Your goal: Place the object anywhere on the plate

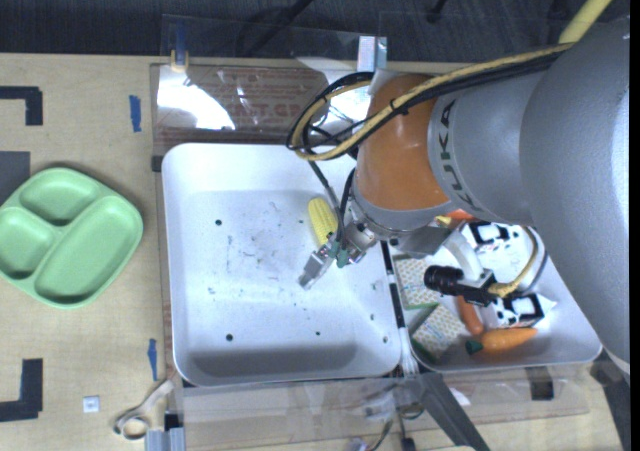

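From my remote desk: gripper (pixel 318 269) low over the left bin (pixel 200 179), finger state I cannot tell; corn cob (pixel 322 220) lies just beside it; green plate (pixel 68 236) well apart.

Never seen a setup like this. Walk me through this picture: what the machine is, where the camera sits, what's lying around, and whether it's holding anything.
One camera looks down at a slant on a bench. The big grey and orange shape on the right is a robot arm; its gripper hangs over the left white bin. A yellow corn cob lies just beside it, not visibly between the jaws. The right bin holds a carrot and other small items. The green divided plate sits on the bench, left of both bins.
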